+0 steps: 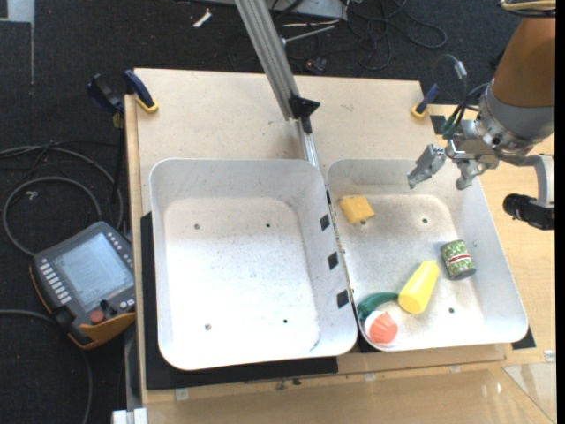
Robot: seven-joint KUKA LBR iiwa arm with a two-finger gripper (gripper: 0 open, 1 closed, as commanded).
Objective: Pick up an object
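The gripper [444, 169] hung above the far edge of the right bin [494, 237], and its two fingers stood clearly apart with nothing between them and nothing touching them. All the objects lay in this bin, nearer to the camera than the gripper. The closest one was the yellow block [357, 208], which lay to the left of the gripper and a little toward the camera, near the wall between the two bins. The green can [457, 259] lay almost straight below the gripper in the view, near the right wall. The yellow bottle [418, 287] was farther away, with its long axis slanted from upper right to lower left, and just beside it lay the red and green piece [380, 321] in the near corner. I think the gripper would need to descend and shift left for the block.
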